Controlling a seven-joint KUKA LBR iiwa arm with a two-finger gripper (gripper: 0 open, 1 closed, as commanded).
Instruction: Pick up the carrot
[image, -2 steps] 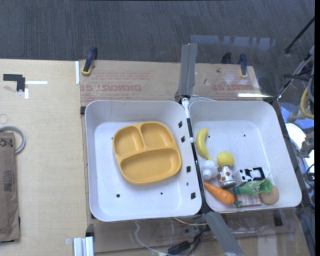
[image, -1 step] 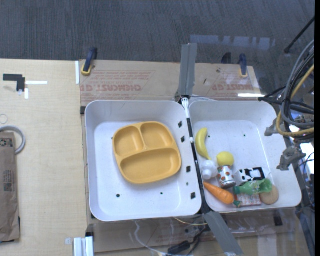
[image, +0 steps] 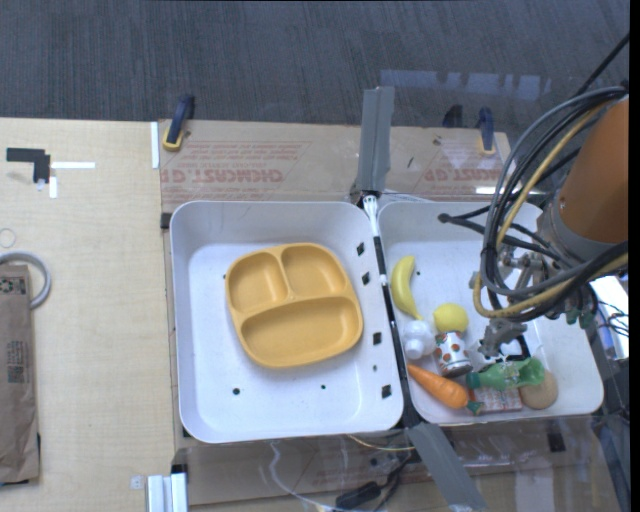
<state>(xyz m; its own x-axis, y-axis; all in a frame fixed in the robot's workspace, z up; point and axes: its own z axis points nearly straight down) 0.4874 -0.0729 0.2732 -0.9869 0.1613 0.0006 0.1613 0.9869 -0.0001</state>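
The approach is in hand: the grey two-finger gripper (image: 497, 343), jaw state impossible to tell, hangs in the right white bin (image: 590, 395) near the tapered orange carrot (image: 439, 386) lying at its front edge, so next it must shift leftward and descend.

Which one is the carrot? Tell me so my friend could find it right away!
Look in the right white bin, the one without the yellow plate. Go to its front edge, nearest the camera, on the side by the divider. The carrot lies there: a long orange cone, unlike the curved banana and round lemon behind it.
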